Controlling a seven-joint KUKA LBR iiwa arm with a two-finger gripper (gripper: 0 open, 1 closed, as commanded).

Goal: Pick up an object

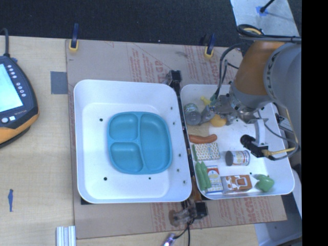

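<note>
Small yellow object (219, 120) in the right bin's (287, 186) upper part, just above a sausage (203, 138).

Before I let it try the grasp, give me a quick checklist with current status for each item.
1. gripper is over the right bin: ok, it sits low at the bin's far end.
2. Target under it: cannot tell; a yellow object and a grey round object both lie close.
3. Anything held already: cannot tell; the wrist hides the tips.
4. Cables clear of the items: not ok, they hang above the small jar.
5. Left bin ready for a drop: ok, the blue divided plate lies flat in it.
</note>
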